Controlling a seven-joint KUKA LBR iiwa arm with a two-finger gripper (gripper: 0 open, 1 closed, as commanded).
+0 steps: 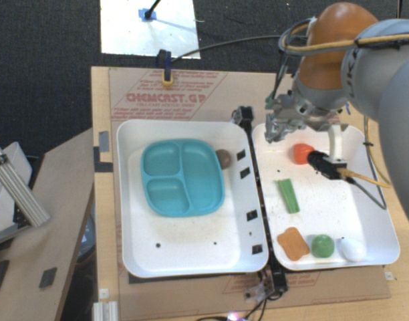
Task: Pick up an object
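Note:
My gripper (275, 134) hangs over the far left part of the right bin (378, 226), near the divider, and nothing shows between its fingers. Just to its right lies an orange-red round object (300, 153). A green stick (288, 195) lies mid-bin in front of the gripper. Along the near edge sit an orange flat piece (293, 243), a green ball (322, 245) and a white egg-like object (353, 249).
The left bin (134, 246) holds a teal divided plate (182, 177) with a small brown object (223, 158) at its right rim. Black clips line the divider (252, 199) between the bins. A blue clamp (164, 63) stands at the bench's far edge.

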